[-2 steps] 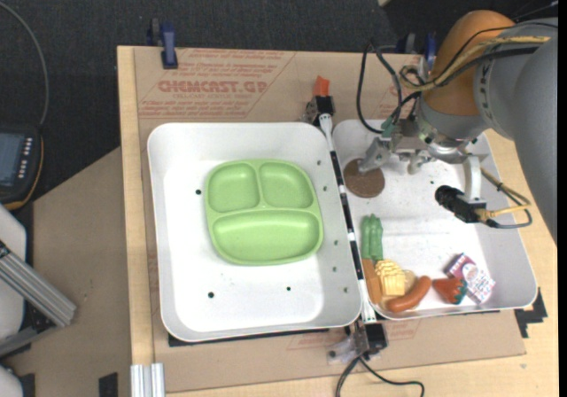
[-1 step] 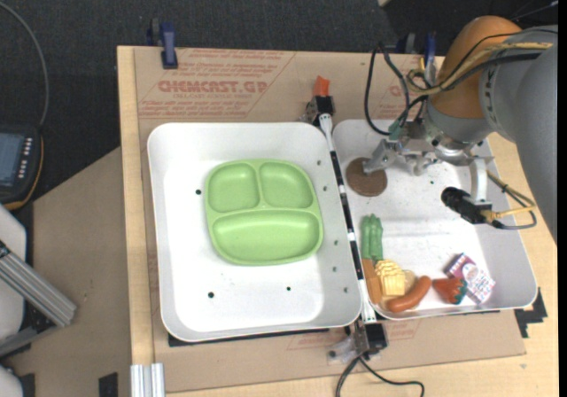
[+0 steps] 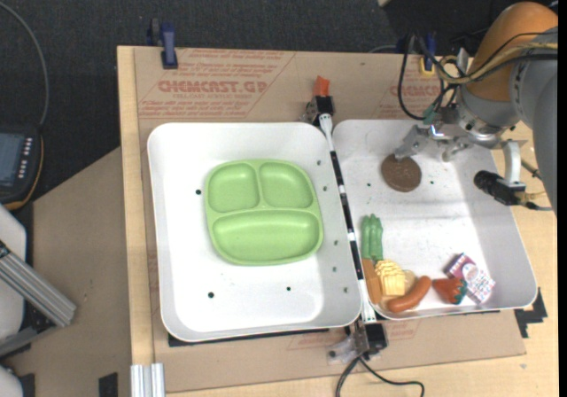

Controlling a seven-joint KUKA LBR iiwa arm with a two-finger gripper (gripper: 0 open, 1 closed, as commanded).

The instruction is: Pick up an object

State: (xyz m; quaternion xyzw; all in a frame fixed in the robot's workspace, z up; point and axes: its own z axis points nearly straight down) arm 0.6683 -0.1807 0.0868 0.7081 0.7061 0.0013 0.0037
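**Poised over the right bin, nothing picked yet**

Dark carpet surrounds my worktop, which carries two white bins. The left bin holds a green divided plate. My end effector hovers at the far side of the right bin, just beside a brown disc; whether it's open I cannot tell. I judge I'm approaching: next I descend squarely over the disc.

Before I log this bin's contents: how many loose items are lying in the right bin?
5, maybe more hidden: a brown disc near the back, a green vegetable by the divider, then corn, a sausage and a small packet along the front.
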